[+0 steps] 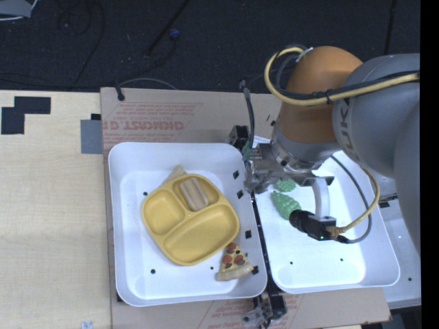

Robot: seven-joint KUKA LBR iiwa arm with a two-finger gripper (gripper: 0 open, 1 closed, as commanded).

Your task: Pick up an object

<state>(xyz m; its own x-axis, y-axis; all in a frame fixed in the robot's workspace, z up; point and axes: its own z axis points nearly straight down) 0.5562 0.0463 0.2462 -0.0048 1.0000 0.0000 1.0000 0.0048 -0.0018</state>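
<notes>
The hand [269, 177] is lowered at the right bin's [343, 266] left edge, just by the green toy [285, 203]. A miss or a knock on the bin wall is judged likely, since the toy lies so near the divider. Whether the hand is clenched or released cannot be told. A yellow plate [192, 221] and pizza slice [234, 262] are seen in the left bin [130, 177].

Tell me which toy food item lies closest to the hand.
The green leafy piece in the right bin, just below the hand. The pizza slice and hot dog lie in the left bin.
</notes>
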